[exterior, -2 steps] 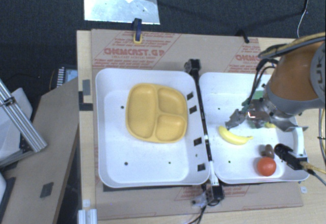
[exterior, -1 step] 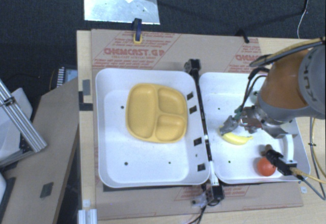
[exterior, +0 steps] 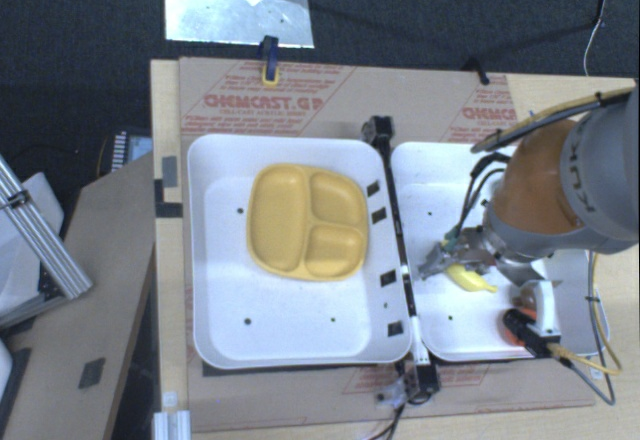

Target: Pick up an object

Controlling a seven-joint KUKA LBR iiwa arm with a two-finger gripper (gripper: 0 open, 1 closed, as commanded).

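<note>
A small yellow banana-shaped object (exterior: 468,278) lies on the floor of the right bin (exterior: 430,193), toward its front. My gripper (exterior: 437,262) reaches down from the grey and orange arm and sits low over the bin floor. It is just left of the yellow object and very close to or touching its left end. Nothing is visibly held between the fingers. The arm covers much of the right bin's right half.
A yellow divided plate (exterior: 305,221) lies in the middle of the left bin (exterior: 215,328). A black divider (exterior: 392,228) runs between the two bins. A small orange-red thing (exterior: 513,326) sits near the right bin's front right corner.
</note>
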